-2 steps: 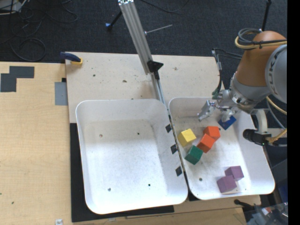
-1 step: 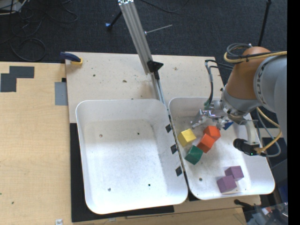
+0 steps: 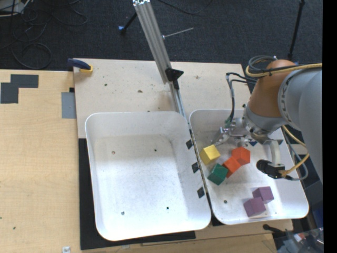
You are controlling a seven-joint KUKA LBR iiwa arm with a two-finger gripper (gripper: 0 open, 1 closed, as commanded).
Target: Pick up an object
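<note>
Pincer (image 3: 227,136): low in the right bin (image 3: 295,204), near its upper left corner; how far it is open cannot be told, and no block shows between its tips.
Yellow block (image 3: 211,153): just below and left of the pincer, close to the bin's left wall.
Orange blocks (image 3: 237,161): two, touching, just below and right of the pincer.
Green block (image 3: 217,174): below the pincer, touching the lower orange block.
Purple blocks (image 3: 258,201): two, side by side, well below and to the right of the pincer, near the bin's front edge.
In the way: the arm (image 3: 295,101) and its cables (image 3: 287,167) cover the bin's upper right part.
Left bin (image 3: 100,141): across the wall to the pincer's left, with a few dark specks on its floor.
Open room: bare floor lies between the green block and the purple blocks.
Metal bar (image 3: 155,38): slants up and away behind the pincer, with a checkered tag at its top.
Writing: none that can be read.
</note>
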